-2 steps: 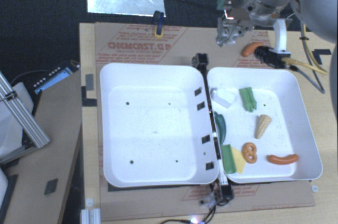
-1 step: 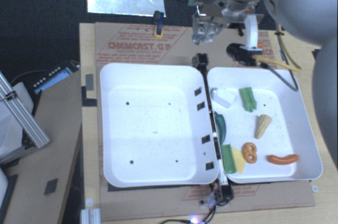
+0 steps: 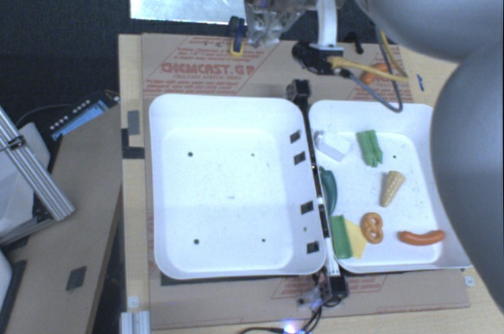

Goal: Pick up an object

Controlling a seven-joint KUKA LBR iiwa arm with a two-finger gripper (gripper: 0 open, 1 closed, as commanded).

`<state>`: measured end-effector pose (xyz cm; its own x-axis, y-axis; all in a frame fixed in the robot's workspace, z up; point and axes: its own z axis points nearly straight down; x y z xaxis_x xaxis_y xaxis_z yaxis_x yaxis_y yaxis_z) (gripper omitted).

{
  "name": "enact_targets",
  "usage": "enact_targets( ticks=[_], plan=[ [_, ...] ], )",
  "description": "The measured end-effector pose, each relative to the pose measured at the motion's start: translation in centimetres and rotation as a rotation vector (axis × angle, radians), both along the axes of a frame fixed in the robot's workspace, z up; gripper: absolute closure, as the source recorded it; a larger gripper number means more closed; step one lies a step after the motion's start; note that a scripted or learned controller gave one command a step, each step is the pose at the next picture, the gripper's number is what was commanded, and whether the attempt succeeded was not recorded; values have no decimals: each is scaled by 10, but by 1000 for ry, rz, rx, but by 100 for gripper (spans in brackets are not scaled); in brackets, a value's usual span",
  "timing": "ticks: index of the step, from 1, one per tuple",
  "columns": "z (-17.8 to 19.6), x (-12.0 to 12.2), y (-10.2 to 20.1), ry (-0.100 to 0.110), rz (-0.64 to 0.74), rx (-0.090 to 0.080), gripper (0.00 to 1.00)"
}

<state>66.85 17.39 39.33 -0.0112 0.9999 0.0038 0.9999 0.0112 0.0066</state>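
White and shallow, two plastic bins sit side by side on a brown cardboard sheet [image 3: 197,68]: the left bin [image 3: 228,183] and the right bin [image 3: 417,120], which holds seven small objects. These are one white block [image 3: 334,146] near its upper left corner, one ridged green piece [image 3: 368,147] just beside the block, one tan ridged cone [image 3: 391,187] near the middle, one dark green pepper-shaped piece [image 3: 327,187] against the left wall, one green-and-yellow wedge [image 3: 346,238] at the lower left, one orange pretzel-shaped piece [image 3: 372,227] just beside the wedge, and one orange-red sausage [image 3: 420,237] at the lower right. Four black clips [image 3: 304,183] line the seam between the bins. The grey arm [image 3: 441,1] covers the upper right and overhangs the right bin's far side. The gripper [image 3: 264,25] hangs above the cardboard beyond both bins, well apart from every object; whether its jaws are apart or together cannot be told.
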Motion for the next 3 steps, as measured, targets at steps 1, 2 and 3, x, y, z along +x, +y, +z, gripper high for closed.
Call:
enact_targets(
  ticks=[1, 2, 3],
  plan=[
    [3, -1, 65, 3, -1, -1, 100],
    [32, 0, 61, 2, -5, -2, 100],
    [59, 0, 61, 2, -5, -2, 100]
  ],
)
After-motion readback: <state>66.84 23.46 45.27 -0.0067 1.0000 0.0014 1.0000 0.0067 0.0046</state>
